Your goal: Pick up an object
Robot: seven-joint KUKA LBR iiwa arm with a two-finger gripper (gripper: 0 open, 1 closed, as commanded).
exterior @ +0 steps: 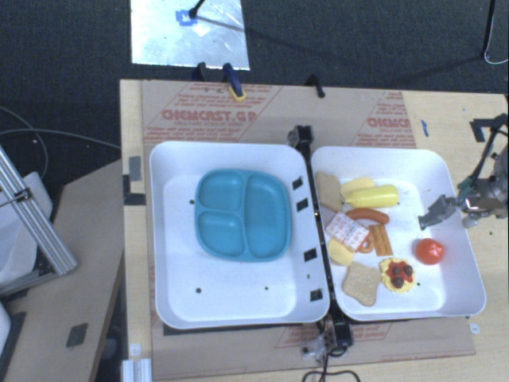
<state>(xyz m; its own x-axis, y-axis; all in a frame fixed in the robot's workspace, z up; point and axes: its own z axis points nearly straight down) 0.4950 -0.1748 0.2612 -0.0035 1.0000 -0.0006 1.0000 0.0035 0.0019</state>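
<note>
- the two white bins [171,213] look like smooth moulded plastic with a soft sheen.
- the blue divided plate [242,215] is smooth plastic, matt to slightly satin.
- the toy foods look plastic: the tomato [429,251] glossy, the yellow bottle [370,196] smooth, the bread slice [362,283] rougher and dull.
- the board [262,106] under the bins is printed brown cardboard, matt.
- the square sheet [188,22] beyond it shines like bare metal.
- the floor [64,38] is dark, coarse carpet.

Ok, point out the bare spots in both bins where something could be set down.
Left bin: bare white floor rings the blue divided plate, widest along the near edge. Right bin: bare floor near the far right corner, beside the gripper, and along the near edge past the tomato. Crowded: the right bin's left half, with sausage, bread slice and yellow pieces.
</note>
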